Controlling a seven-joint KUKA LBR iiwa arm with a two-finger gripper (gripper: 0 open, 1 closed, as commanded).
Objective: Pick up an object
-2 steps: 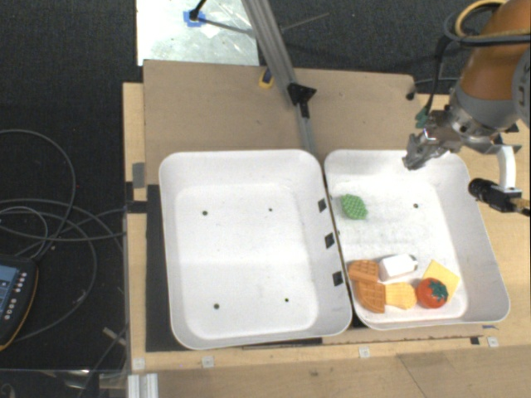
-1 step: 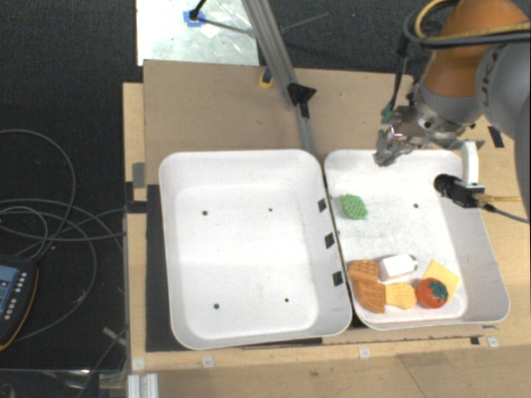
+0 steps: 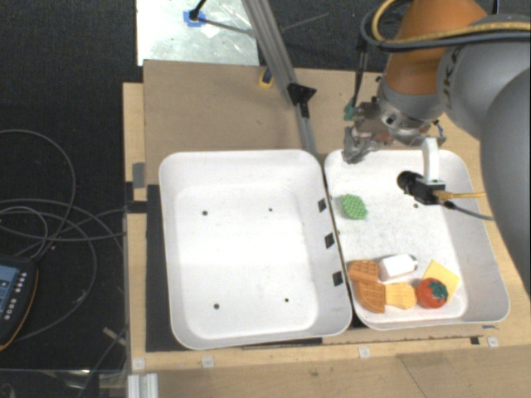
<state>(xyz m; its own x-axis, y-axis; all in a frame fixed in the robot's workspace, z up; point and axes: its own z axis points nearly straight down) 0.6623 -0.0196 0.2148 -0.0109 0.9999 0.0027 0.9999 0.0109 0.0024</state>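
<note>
My gripper (image 3: 355, 150) hangs over the far left corner of the right bin (image 3: 477, 222), well above the bin floor. A green knobbly object (image 3: 354, 206) lies below and a little nearer than the gripper, apart from it. At the bin's near end sit a waffle-like brown piece (image 3: 366, 282), a white block (image 3: 397, 266), an orange-yellow piece (image 3: 401, 296), a yellow wedge (image 3: 440, 273) and a red tomato-like object (image 3: 431, 293), packed close together. Nothing shows between the fingers.
The left bin (image 3: 241, 247) lies beside the right one, joined by black clips along the shared rim. A grey pole (image 3: 278, 52) slants across the bench behind the bins. Cables lie on the floor at the left.
</note>
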